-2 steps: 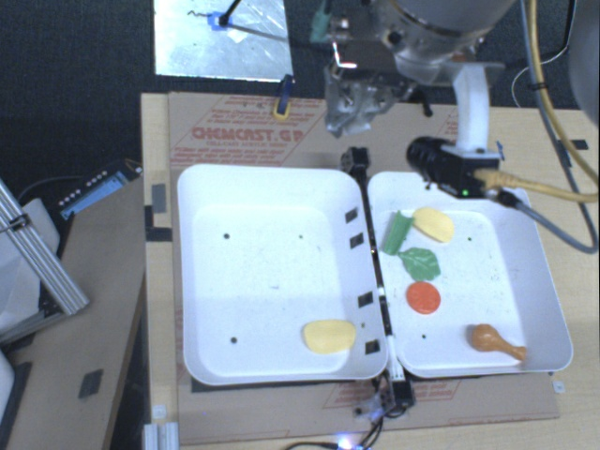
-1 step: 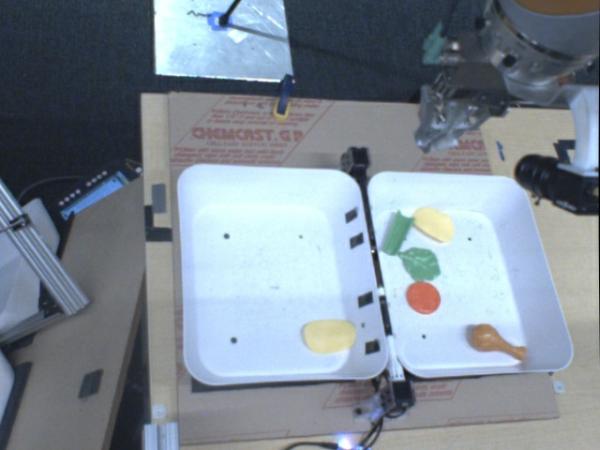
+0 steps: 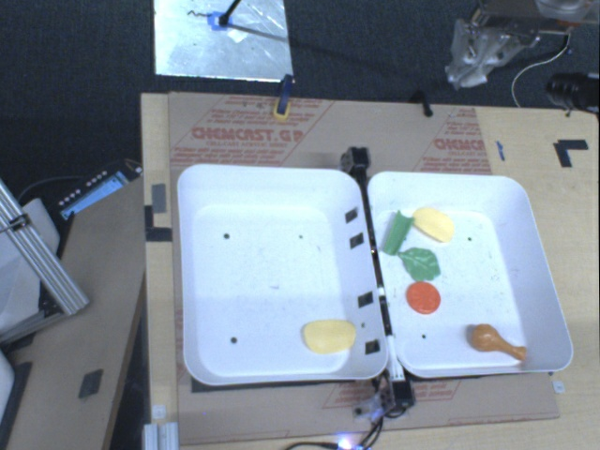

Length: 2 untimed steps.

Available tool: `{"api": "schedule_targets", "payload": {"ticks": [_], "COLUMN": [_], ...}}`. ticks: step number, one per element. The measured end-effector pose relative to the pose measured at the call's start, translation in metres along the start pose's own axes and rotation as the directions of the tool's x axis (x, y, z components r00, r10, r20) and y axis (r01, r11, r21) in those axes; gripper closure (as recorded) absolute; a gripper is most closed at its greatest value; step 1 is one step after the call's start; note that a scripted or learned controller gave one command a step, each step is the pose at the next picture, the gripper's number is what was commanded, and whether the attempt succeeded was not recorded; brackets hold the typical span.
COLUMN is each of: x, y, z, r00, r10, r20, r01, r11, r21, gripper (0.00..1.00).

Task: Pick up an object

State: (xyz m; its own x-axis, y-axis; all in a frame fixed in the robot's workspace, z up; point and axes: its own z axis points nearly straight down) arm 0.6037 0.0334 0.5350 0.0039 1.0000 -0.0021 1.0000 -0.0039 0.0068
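Dark carpet surrounds the bench (image 3: 525,139), which carries two white bins side by side on brown cardboard. Largest first: the left bin (image 3: 253,204) holds one thing, a pale yellow lump (image 3: 329,336) near its front right corner. The right bin (image 3: 525,251) holds five: a yellow piece (image 3: 433,224) near its back edge, a green strip (image 3: 397,232) touching that piece's left, a green leaf (image 3: 421,263) just in front, a red disc (image 3: 423,297) in front of the leaf, and a brown drumstick (image 3: 495,341) by the front right corner, its long axis running from upper left to lower right.

My gripper (image 3: 473,56) hangs beyond the bench's back edge, well apart from everything. I cannot tell whether my fingers are apart or together; nothing sits between them. Every candidate lies forward of me, the yellow piece nearest, so I judge that a reach toward the right bin's back edge comes first.
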Motion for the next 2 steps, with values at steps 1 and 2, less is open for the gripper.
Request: {"api": "schedule_targets", "payload": {"ticks": [1,2], "x": [0.084,0.088], "y": [-0.055,-0.076], "z": [0.137,0.021], "r00": [1.000,1.000], "r10": [-0.016,-0.010], "r20": [-0.003,-0.007], "r01": [0.016,0.010], "r11": [1.000,1.000], "r21": [0.022,-0.007], "gripper": [1.00,1.00]}}
